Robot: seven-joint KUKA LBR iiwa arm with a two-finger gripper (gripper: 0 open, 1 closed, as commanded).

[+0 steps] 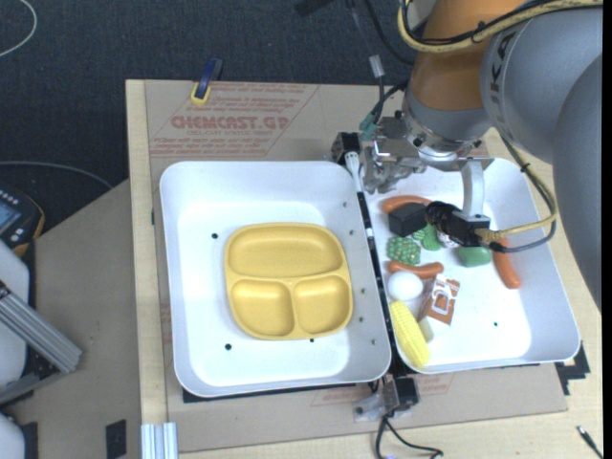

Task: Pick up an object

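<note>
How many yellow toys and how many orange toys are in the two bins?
Yellow: 2, the plate and the corn.
Orange: 3, the back stick, the middle stick and the right stick.
Total: 5.

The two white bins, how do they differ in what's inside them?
The left bin holds one big yellow divided plate; the right bin holds many small items, among them a yellow corn cob. The arm hangs over the right bin, not the left bin. Both are white and shallow.
</note>
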